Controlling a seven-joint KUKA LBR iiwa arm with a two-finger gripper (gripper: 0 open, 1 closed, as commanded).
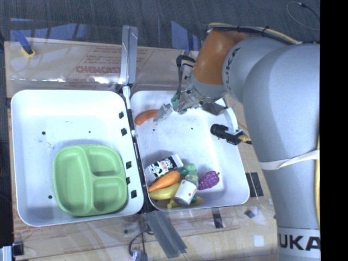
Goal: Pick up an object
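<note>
Under both bins lies a pale brown surface [65,64] with red print on it, and at 12 o'clock behind it a dark grey floor [81,4]. The left bin [65,118] carries a green plate [89,179]. Toward 10 o'clock in the right bin [190,143] lies an orange object [145,117], its long axis running from 8 to 2 o'clock. The pincer [163,112] is at its 2 o'clock end; wide or narrow, I cannot tell.

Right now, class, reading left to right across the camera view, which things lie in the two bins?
Green divided plate → orange piece at the back → small bottle → purple grapes. The carton, carrot and banana overlap in the pile, so they are left out.
</note>
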